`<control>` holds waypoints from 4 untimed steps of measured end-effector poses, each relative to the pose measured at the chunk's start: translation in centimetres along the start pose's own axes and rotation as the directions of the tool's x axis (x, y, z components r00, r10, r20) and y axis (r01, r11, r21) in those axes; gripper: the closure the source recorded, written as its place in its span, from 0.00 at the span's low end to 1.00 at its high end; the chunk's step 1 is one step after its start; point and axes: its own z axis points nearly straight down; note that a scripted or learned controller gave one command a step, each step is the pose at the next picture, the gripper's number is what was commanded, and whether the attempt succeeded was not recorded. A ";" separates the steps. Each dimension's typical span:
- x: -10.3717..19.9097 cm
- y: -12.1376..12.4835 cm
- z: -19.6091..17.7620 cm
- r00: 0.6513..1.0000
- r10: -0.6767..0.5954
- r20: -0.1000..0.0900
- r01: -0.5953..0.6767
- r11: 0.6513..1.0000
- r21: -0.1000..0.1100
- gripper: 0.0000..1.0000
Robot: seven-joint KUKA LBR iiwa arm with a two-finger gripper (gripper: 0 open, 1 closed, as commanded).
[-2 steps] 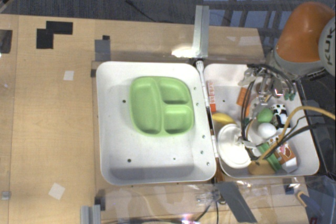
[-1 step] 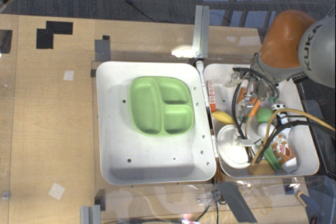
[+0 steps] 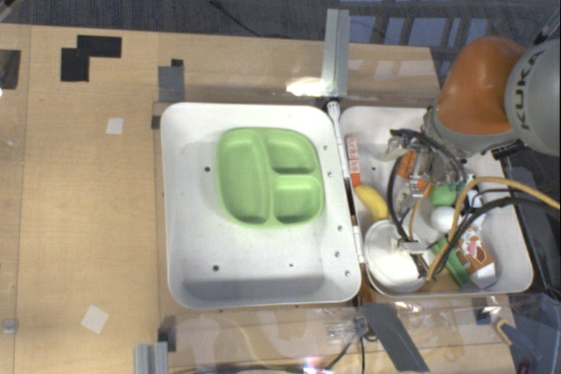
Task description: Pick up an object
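The right bin holds a jumble of objects. A yellow banana lies near its left wall, with a white bowl just in front of it. A thin red and white packet lies along the left wall. A white egg-like ball, green pieces and a small carton sit to the right. My gripper hangs low over the middle of this bin, just right of the banana and above the bowl's rim. Cables and the wrist hide what lies under it.
The left bin holds a green divided plate at its centre. A metal divider separates the two bins. The grey arm with its orange band covers the right bin's back right corner. Yellow and black cables loop over the carton.
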 end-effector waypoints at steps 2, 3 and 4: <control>1.6 0.8 -0.2 0.999 0.047 0.010 -0.047 0.999 0.001 0.00; -3.3 1.3 0.2 0.995 0.100 -0.004 -0.100 0.995 -0.001 0.00; -0.6 1.1 0.2 0.994 0.105 -0.005 -0.105 0.994 -0.001 0.00</control>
